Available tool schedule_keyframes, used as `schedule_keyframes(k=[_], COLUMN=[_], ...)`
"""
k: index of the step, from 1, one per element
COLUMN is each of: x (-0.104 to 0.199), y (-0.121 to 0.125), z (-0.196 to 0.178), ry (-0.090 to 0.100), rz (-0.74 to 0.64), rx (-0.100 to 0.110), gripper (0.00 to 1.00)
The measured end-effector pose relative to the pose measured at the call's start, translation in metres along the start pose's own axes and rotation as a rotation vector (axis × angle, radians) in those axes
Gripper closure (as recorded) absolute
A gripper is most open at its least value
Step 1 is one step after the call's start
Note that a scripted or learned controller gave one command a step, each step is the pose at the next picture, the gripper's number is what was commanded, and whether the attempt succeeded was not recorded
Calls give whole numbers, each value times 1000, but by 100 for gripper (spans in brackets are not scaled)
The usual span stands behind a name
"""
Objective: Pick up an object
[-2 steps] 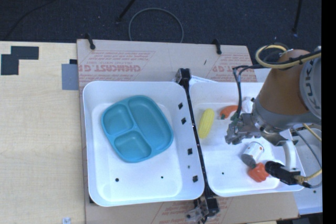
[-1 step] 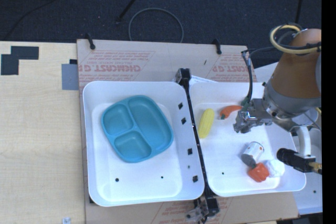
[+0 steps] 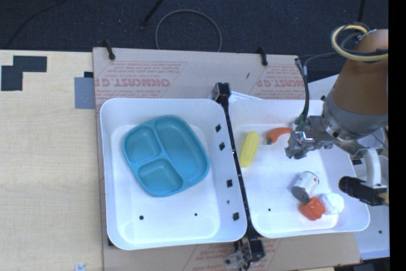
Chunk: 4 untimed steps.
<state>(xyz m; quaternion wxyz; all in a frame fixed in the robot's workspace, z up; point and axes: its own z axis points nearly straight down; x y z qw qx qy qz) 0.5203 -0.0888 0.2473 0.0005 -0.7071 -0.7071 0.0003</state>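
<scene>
white right bin with yellow corn cob, tool above it, grip state unclear

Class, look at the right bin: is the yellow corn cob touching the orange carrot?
Apart. The camera view shows bare white bin floor between the yellow corn cob and the orange carrot.

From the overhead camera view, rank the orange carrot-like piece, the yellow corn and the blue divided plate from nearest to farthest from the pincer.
1. Orange carrot-like piece: right bin, just left of the pincer.
2. Yellow corn: right bin, farther left, near the divider.
3. Blue divided plate: left bin, across the divider.
</scene>
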Motion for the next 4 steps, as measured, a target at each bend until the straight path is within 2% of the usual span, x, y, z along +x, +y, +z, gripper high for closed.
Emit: schedule_keyframes(k=[1,2,4], x=[41,97,182], y=[5,21,40], z=[6,2,7], ry=[1,2,0], rz=[-2,-5,-3], rx=[2,1,2], gripper=[100,100,100])
